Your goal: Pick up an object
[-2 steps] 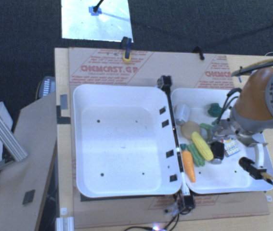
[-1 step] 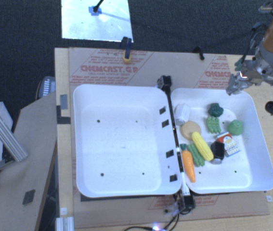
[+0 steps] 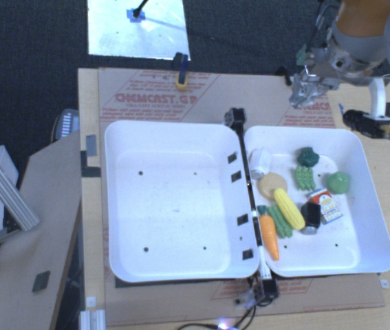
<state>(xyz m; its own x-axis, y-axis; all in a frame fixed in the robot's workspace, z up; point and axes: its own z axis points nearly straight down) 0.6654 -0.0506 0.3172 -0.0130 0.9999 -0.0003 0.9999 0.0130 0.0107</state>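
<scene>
The right bin [image 3: 360, 153] holds several small toy foods: a yellow corn cob [image 3: 288, 208], an orange carrot [image 3: 269, 237], a green pea pod [image 3: 280, 221], a tan round piece [image 3: 273, 183], a white cup [image 3: 259, 161], a dark green broccoli [image 3: 308, 157], a light green ridged piece [image 3: 305, 178], a green ball [image 3: 338, 182], a black item [image 3: 311, 216] and a small red-and-white carton [image 3: 326, 205]. My gripper [image 3: 306, 96] hangs above the bench just beyond the right bin's far rim, apart from all of them, with nothing seen in it.
The left bin [image 3: 122, 143] lies beside the right one, joined by a black hinge strip [image 3: 244, 184]. A shiny metal plate [image 3: 137, 18] lies at the back left. A blue and yellow clamp [image 3: 180, 71] sits on the cardboard behind the bins.
</scene>
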